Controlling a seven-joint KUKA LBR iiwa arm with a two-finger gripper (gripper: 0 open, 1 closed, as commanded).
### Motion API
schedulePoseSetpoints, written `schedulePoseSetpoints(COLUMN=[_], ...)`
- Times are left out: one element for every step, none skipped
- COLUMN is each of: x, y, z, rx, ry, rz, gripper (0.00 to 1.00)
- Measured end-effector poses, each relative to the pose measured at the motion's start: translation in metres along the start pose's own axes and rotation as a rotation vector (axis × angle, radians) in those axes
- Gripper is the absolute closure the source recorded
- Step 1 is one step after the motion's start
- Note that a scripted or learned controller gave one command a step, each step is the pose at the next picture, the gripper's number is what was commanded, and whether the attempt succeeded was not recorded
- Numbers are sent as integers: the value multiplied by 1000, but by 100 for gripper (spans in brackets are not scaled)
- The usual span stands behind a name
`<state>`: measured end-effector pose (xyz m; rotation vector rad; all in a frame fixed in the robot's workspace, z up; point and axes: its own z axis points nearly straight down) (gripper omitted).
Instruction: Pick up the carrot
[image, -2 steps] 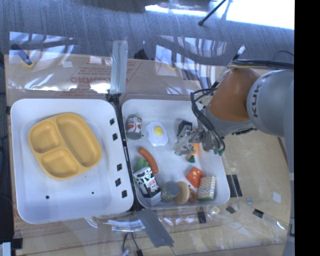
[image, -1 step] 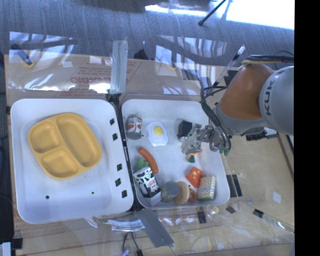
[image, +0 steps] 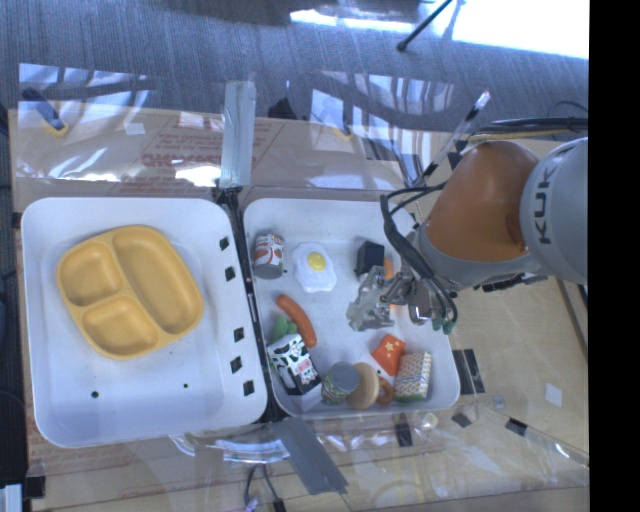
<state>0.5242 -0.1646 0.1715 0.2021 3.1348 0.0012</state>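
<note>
I have the pincer (image: 372, 305) down in the right bin (image: 345, 215), about mid-bin, and from this slanted overhead look I cannot tell how it is set; it reads as a knot of grey metal, blurred and partly merged with the cables hanging off the wrist. I cannot make out anything clamped in it, nor whether it touches the bin floor.

The carrot (image: 297, 319) lies left of the pincer, apart from it: a smooth orange-red stick, rounded at the ends, tilted on a diagonal, with a bit of green at its near-left end. Just near of it stands a black-and-white cow-patterned carton (image: 293, 363), pressed against the bin's near-left corner.

Far-left in the same bin I see a small printed can (image: 267, 254), and beside it a flat white fried egg (image: 316, 267) with a glossy yellow yolk. Along the near wall sit a grey-topped round tin (image: 340, 381), a tan bun-like piece (image: 364, 388), an orange wedge (image: 388, 353) and a speckled block (image: 414, 374), all crowded together so their edges are hard to separate.

The left bin (image: 60, 400) carries a yellow plastic tray (image: 128, 290) with three hollows. The arm's orange band (image: 478, 200) covers the right bin's far-right corner.
</note>
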Motion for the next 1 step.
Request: schedulePoseSetpoints(x=[-34], y=[35], z=[-47], rx=[0], ry=[-3], rz=[412], gripper=[100])
